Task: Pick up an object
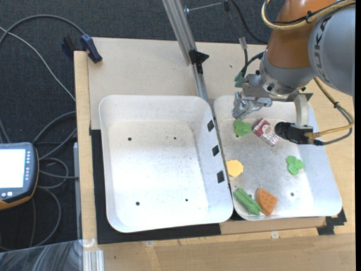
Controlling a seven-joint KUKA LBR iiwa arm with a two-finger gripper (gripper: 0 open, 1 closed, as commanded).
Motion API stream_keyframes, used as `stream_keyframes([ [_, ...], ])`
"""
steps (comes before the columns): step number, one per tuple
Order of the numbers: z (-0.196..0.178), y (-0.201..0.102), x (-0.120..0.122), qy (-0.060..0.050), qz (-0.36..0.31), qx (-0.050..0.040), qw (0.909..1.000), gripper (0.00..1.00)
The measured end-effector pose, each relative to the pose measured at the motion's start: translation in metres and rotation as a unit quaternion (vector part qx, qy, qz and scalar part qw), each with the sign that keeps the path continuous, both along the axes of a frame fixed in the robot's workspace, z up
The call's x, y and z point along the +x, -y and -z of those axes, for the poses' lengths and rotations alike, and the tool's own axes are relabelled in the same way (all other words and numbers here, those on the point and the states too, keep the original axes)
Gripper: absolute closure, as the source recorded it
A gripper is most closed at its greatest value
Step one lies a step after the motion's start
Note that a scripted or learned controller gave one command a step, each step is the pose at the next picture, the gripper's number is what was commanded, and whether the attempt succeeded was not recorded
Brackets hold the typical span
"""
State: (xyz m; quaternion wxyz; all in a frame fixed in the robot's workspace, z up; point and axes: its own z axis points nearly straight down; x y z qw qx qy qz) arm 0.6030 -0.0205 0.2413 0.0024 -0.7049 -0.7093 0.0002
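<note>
The claw point(243, 110) hangs low in the right bin point(316, 199), its spread unclear, a green piece point(243, 129) just beneath it, likely its target, and a red-white packet point(265, 132) beside.

Arm point(316, 33) cut off right; pendant point(16, 171) cut off left.

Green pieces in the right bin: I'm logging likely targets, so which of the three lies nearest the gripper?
The green lumpy piece at the bin's upper left, just below the gripper. The green leaf-shaped piece and the long green piece lie lower down.
</note>
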Motion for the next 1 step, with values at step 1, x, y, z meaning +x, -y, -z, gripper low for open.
stream_keyframes([
  [1,0.0098,-0.0502,0.0235,0.003,0.0,-0.0006,1.0,1.0],
])
